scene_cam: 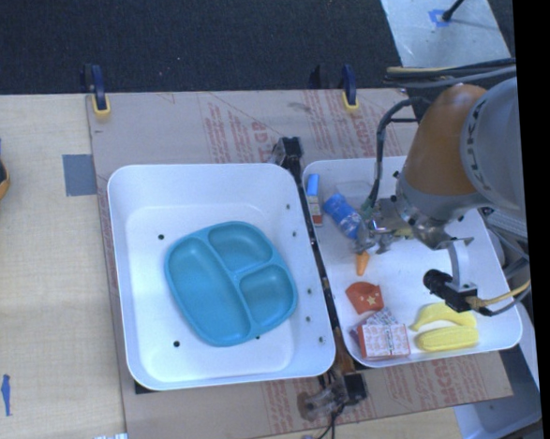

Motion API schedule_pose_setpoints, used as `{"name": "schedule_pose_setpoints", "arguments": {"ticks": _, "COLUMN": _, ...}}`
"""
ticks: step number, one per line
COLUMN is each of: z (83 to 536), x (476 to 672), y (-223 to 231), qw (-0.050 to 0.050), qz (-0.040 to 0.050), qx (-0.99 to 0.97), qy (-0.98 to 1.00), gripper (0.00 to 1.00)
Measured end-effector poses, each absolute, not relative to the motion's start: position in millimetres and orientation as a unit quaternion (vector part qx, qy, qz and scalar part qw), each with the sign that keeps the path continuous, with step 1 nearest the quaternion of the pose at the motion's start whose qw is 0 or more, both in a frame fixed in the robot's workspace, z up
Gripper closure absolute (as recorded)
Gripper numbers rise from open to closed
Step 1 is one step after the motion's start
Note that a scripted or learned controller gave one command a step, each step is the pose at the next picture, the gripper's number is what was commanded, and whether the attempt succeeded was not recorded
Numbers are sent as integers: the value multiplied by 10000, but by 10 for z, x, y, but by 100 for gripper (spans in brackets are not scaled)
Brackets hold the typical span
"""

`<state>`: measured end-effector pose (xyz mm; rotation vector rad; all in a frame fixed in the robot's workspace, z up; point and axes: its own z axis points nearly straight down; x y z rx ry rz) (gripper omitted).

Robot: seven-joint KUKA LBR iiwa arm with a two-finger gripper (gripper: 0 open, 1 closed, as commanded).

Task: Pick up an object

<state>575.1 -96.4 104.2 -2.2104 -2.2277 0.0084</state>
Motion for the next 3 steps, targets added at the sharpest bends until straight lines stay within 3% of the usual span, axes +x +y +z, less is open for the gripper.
{"name": "schedule_pose_setpoints", "arguments": {"ticks": 1, "z": 1923, "x": 5879, "y": -327, "qw": 11, "qz": 8, "qx": -7053, "qy": -7089, "gripper": 100}}
{"name": "schedule_pose_setpoints", "arguments": {"ticks": 2, "z": 1919, "x": 5875, "y": -331, "qw": 14, "qz": 13, "qx": -7055, "qy": -7087, "gripper": 0}}
{"name": "schedule_pose_setpoints", "arguments": {"ticks": 3, "z": 1921, "x": 6563, "y": -756, "qw": 7, "qz": 12, "qx": -7061, "qy": -7081, "gripper": 0}}
